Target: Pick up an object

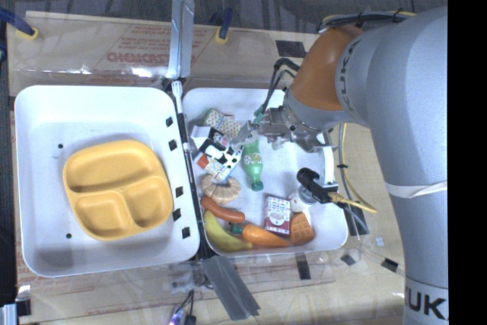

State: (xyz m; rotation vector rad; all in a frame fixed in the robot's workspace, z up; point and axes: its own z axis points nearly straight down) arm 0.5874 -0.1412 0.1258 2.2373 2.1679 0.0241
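Here the arm (358, 80) is reaching in from the right over the right bin (335, 236), and the gripper (255, 129) is hanging near that bin's upper middle, just above the green bottle (253, 167); whether it is spread or pressed together I cannot tell, and nothing is showing between its tips. The bottle is lying on its side among toy food, looking light, stiff and smooth, so it is likely slipping or rolling if pinched at the rounded ends; across the middle of its body is probably the surer hold. Beside it to the left a black-and-white packet (219, 156) is crowding close, and below, a sausage (223, 210), a banana (221, 236) and a carrot (265, 237) are lying packed along the bin's lower wall; the bare white floor to the bottle's right is offering the most room for coming down. The left bin (38, 240) is holding a yellow tray (114, 186), well apart.
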